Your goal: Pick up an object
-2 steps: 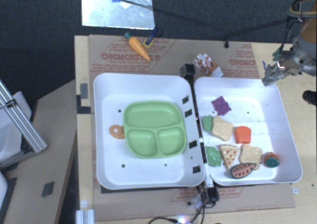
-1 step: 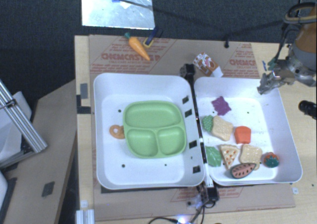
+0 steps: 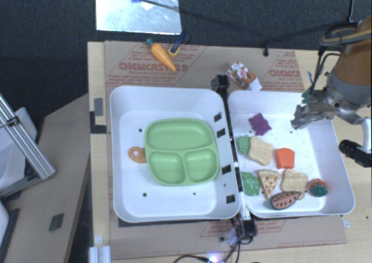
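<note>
Bins: two, white — left bin (image 3: 125,139), right bin (image 3: 343,189).

Left bin: one green divided tray (image 3: 180,151); one pretzel (image 3: 138,155).

Right bin: one purple piece (image 3: 259,123); two green pieces (image 3: 243,144) (image 3: 250,183); two bread slices (image 3: 261,152) (image 3: 294,181); one orange block (image 3: 284,158); one pizza slice (image 3: 269,182); one watermelon slice (image 3: 285,200); one red-and-green ball (image 3: 317,187).

On the desk outside the bins: one carrot (image 3: 162,56); one wrapped packet (image 3: 242,75).

Toy foods lie scattered in the right bin (image 3: 343,195), lower right of the frame: a purple piece (image 3: 259,123) uppermost, an orange block (image 3: 284,157) mid-bin, a pale bread slice (image 3: 261,151) left of it, and a pizza wedge (image 3: 269,183) and watermelon slice (image 3: 285,200) nearer the bottom edge.
</note>
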Motion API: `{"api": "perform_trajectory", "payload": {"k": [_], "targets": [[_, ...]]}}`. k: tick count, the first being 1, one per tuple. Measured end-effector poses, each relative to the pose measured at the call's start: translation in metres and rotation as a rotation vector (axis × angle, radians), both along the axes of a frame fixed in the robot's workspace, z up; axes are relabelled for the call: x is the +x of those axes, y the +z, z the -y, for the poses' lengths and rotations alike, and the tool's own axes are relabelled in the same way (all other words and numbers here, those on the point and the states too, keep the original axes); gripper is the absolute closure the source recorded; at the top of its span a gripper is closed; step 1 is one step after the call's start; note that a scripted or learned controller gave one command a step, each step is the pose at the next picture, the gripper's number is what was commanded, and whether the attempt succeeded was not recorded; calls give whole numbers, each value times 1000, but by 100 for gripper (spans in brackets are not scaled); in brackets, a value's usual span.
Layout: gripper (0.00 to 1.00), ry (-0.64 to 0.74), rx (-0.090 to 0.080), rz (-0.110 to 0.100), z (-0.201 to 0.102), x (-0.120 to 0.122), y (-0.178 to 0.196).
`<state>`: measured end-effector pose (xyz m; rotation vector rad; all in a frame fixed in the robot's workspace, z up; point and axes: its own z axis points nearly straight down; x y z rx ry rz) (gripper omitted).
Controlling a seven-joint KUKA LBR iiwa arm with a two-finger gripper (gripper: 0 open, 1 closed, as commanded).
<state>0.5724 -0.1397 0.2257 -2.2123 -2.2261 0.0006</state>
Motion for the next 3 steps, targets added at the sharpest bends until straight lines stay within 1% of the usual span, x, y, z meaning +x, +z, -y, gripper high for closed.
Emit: {"api": "perform_trajectory", "payload": {"k": [1, 2, 3], "targets": [[100, -1, -1, 0, -29, -42, -11], [100, 0, -1, 1, -53, -75, -8], [100, 0, -2, 5, -58, -68, 6]]}}
